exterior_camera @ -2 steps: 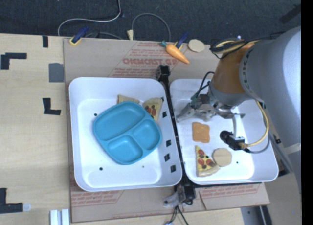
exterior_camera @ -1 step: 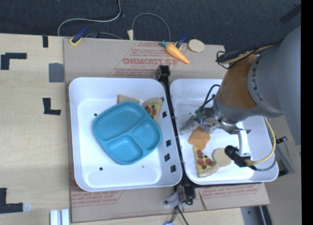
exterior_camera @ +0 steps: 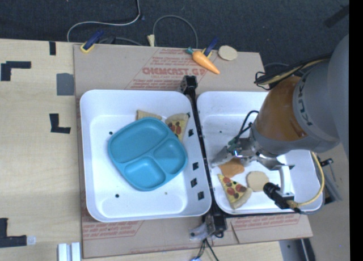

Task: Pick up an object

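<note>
The toast (exterior_camera: 231, 169), an orange-brown piece, lies in the lower middle of the right bin (exterior_camera: 227, 102), and it is the thing you are closest to. Your gripper (exterior_camera: 235, 153) hangs just above it in the frame, so the toast sits directly toward the bottom edge from the tool, touching or nearly so; which of the two I cannot tell. Its long side runs roughly left to right. A pizza slice (exterior_camera: 235, 190) lies just below it, a pale round cookie (exterior_camera: 257, 181) to the lower right. How wide the gripper stands, and whether it has anything, I cannot tell from this slant.
</note>
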`<state>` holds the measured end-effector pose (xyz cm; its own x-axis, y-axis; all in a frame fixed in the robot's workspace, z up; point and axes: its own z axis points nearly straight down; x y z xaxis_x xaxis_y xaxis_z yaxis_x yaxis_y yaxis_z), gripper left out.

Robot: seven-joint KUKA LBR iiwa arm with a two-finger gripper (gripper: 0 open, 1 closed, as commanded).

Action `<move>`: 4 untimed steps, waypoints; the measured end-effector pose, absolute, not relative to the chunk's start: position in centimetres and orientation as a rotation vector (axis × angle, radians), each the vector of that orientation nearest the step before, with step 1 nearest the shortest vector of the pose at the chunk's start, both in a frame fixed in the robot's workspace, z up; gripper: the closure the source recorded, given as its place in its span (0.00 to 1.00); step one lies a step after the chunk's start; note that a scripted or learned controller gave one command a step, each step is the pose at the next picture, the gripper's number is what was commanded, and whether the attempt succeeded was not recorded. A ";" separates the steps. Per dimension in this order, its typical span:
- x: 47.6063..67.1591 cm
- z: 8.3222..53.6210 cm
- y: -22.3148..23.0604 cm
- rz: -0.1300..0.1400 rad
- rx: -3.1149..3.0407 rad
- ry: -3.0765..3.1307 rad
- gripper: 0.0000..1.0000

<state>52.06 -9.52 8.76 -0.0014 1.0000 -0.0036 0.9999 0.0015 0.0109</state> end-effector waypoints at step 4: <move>51.9 8.7 -9.8 0.009 2.212 2.218 0.00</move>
<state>51.94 -9.79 8.73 -0.0024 1.0000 -0.0026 0.9999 0.0024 0.0103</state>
